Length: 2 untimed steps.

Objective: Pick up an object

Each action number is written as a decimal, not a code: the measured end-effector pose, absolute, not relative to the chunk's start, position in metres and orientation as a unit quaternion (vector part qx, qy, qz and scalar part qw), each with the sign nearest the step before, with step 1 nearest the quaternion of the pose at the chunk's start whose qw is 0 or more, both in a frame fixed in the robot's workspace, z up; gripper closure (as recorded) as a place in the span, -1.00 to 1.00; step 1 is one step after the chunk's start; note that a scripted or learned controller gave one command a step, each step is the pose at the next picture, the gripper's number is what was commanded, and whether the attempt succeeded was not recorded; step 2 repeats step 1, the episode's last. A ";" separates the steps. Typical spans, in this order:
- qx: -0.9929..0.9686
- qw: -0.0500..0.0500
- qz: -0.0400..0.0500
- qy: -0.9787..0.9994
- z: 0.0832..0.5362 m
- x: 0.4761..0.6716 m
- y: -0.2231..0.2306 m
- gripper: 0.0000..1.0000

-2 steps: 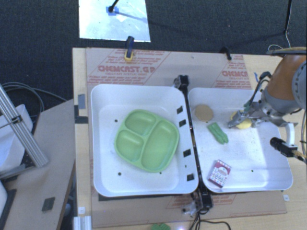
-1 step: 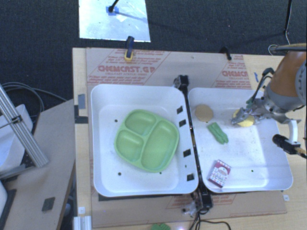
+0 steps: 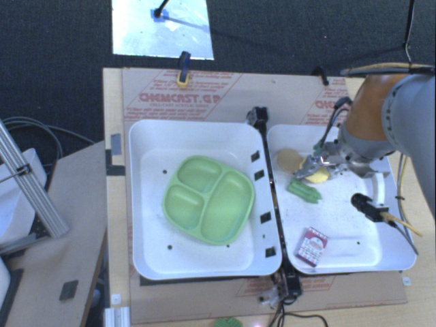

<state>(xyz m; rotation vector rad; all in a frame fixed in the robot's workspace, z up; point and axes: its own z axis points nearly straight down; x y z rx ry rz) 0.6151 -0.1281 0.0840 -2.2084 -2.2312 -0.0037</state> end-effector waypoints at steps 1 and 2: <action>-0.703 -0.002 -0.004 -0.711 0.191 0.568 -0.064 1.00; -0.703 -0.002 -0.004 -0.711 0.191 0.568 -0.064 1.00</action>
